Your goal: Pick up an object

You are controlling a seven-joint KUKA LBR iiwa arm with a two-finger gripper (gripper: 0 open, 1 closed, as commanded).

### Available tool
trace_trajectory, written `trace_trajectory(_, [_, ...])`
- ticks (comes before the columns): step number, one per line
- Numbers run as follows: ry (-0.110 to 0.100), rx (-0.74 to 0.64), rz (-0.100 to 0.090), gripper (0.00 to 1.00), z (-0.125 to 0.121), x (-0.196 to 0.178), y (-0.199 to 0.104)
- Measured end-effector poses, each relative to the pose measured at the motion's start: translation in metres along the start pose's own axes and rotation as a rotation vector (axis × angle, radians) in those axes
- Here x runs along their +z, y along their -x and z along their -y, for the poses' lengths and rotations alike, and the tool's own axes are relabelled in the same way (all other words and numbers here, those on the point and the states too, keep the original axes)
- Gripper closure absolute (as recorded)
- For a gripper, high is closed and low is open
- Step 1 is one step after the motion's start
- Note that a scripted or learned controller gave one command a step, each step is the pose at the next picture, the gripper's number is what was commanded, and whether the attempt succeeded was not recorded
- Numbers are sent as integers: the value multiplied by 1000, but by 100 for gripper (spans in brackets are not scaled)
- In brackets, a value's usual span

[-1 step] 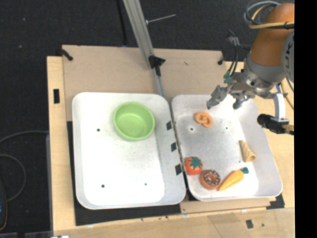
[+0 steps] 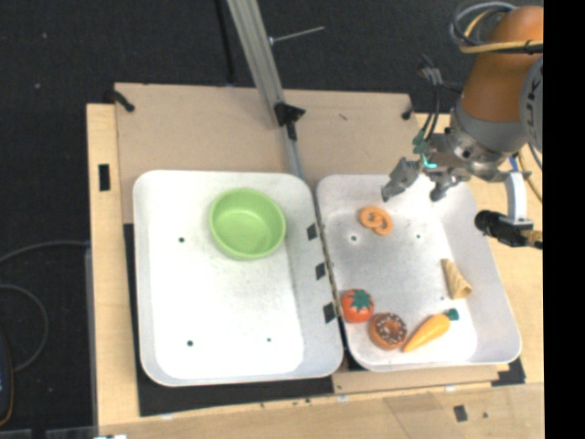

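My gripper (image 2: 421,187) hangs open over the back of the right bin (image 2: 402,259), its two fingers spread with nothing between them. An orange pretzel-shaped toy (image 2: 375,219) lies just below and left of the fingers. Along the bin's front sit a red tomato toy (image 2: 356,305), a chocolate donut (image 2: 388,329) and an orange carrot (image 2: 429,329). A tan cone-shaped piece (image 2: 456,279) rests near the right wall.
The left bin (image 2: 183,318) holds a green bowl (image 2: 247,224) toward its back. A metal pole (image 2: 259,53) slants up from between the two bins. Cardboard (image 2: 201,126) lies behind both bins.
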State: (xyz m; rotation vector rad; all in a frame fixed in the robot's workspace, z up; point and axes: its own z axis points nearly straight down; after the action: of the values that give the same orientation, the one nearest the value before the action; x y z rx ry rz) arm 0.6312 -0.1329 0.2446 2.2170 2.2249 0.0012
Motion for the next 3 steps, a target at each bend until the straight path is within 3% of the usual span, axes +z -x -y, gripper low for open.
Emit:
trace_trajectory(2, [-5,6,3,0,-5,120,13])
trace_trajectory(3, [-3,8,4,0,-4,145,15])
